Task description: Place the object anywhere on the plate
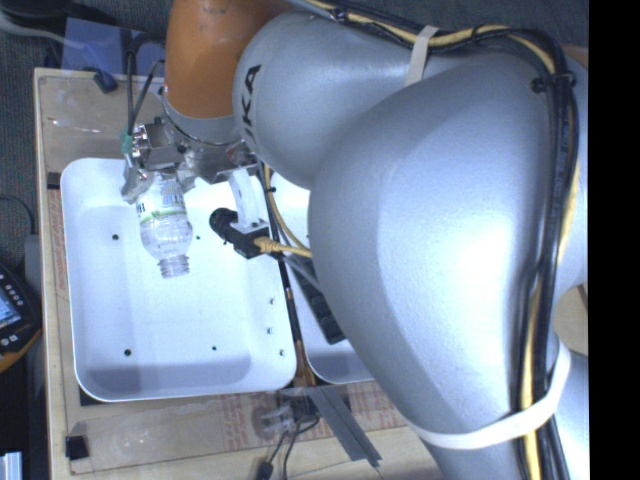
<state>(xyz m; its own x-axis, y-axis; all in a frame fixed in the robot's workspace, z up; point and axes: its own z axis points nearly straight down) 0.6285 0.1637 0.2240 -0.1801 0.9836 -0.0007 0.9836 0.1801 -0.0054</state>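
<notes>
Right now your gripper [150, 173] hangs over the left bin [100, 358], fingers clamped on the upper body of a clear plastic bottle [165, 226], which hangs below them, open neck pointing down toward the bin floor.

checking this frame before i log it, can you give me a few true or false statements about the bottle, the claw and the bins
1. The clear plastic bottle is over the left bin. True.
2. The bottle's open neck points toward the top of the picture. False: the neck points down, toward the near edge.
3. The claw is at the bottle's upper end. True.
4. The bottle is full of dark liquid. False: it looks clear and see-through.
5. The arm's large grey body covers most of the right bin. True.
6. The band above the wrist is blue. False: the band is orange.
</notes>
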